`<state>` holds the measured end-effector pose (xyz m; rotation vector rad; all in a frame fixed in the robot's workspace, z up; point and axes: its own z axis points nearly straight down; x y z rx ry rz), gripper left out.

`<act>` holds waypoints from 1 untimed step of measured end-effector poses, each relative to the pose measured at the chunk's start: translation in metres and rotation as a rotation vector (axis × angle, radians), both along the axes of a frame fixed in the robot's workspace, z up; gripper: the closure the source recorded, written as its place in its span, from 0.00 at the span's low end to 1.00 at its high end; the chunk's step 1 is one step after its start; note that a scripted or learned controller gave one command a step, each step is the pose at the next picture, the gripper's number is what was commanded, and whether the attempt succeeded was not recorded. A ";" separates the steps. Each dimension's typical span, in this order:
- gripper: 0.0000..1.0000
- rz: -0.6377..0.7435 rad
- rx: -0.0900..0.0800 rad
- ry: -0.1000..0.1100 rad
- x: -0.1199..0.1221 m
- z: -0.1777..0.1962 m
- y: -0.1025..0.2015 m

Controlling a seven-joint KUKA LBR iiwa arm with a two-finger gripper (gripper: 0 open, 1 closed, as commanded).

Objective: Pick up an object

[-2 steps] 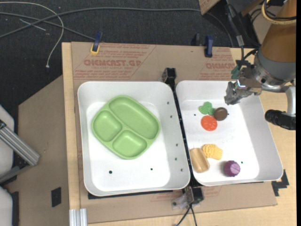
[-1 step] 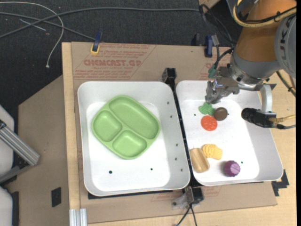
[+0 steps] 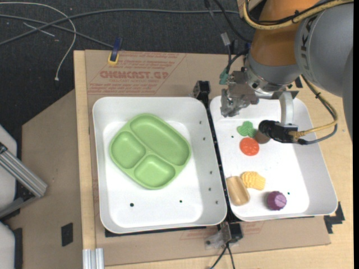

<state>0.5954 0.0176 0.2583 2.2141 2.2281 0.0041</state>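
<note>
My gripper [image 3: 231,109] hangs over the far left part of the right bin [image 3: 314,167], fingers pointing down, with nothing between them that I can make out. Just to its right lie a small green piece [image 3: 245,129] and a brown piece [image 3: 262,136]. An orange-red round toy [image 3: 249,146] sits below those. Nearer the front edge are a yellow corn-like toy [image 3: 253,180], a tan bread-like piece [image 3: 238,190] and a purple toy [image 3: 276,200].
The left bin [image 3: 112,200] holds a green divided plate [image 3: 150,150]. A black clamp [image 3: 201,88] stands at the far end of the wall between the bins. Cables trail on the dark floor behind the bench.
</note>
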 end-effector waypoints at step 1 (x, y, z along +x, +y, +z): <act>1.00 -0.001 0.000 -0.001 0.021 -0.001 0.047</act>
